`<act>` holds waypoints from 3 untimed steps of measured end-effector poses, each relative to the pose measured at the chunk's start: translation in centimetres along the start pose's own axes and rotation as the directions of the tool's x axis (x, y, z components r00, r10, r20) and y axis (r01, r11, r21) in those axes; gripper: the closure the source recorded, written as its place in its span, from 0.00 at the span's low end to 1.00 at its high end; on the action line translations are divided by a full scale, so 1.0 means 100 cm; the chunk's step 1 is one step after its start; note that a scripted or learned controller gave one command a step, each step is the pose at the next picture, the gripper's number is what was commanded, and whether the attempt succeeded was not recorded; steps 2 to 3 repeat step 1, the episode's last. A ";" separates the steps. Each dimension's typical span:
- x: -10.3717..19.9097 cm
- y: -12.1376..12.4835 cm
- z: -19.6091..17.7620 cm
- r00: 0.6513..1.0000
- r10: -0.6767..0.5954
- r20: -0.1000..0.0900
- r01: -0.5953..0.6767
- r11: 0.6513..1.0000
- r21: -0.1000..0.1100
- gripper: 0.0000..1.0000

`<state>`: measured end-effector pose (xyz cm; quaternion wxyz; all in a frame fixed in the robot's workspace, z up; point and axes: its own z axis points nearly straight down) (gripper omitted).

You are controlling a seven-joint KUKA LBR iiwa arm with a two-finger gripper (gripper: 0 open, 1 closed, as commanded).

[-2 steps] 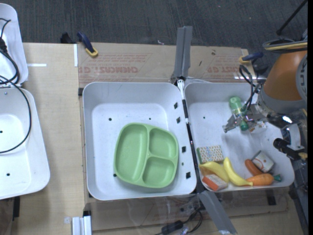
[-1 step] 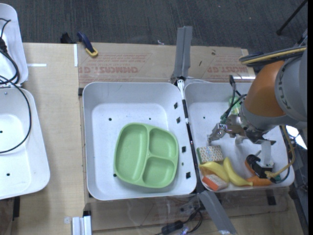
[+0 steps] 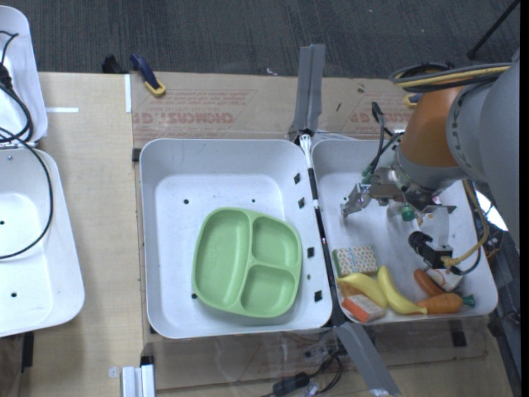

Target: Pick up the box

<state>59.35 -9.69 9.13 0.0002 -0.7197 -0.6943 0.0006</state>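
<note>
Presently we are observing the gripper (image 3: pixel 357 198) hanging over the right bin (image 3: pixel 331 165) near its far left corner, its jaws standing apart with nothing between them. We are finding the box (image 3: pixel 356 260) lying near the left wall of that bin, toward its near edge, well apart from the gripper. A banana (image 3: pixel 387 289) and a carrot (image 3: pixel 444 303) are crowding the near edge, while a green divided plate (image 3: pixel 247 261) is occupying the left bin (image 3: pixel 153 246)

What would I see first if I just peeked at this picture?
Probably the big green plate with three sections, lying in the left bin. Next, the robot arm's orange band over the right bin, where a banana, a carrot and a small box crowd the near end.
</note>
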 end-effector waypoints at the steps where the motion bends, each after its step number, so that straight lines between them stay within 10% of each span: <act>1: -0.017 -0.045 0.000 0.998 0.059 0.000 -0.059 0.998 0.002 0.00; 3: -0.017 -0.045 0.000 0.998 0.059 0.000 -0.059 0.998 0.002 0.00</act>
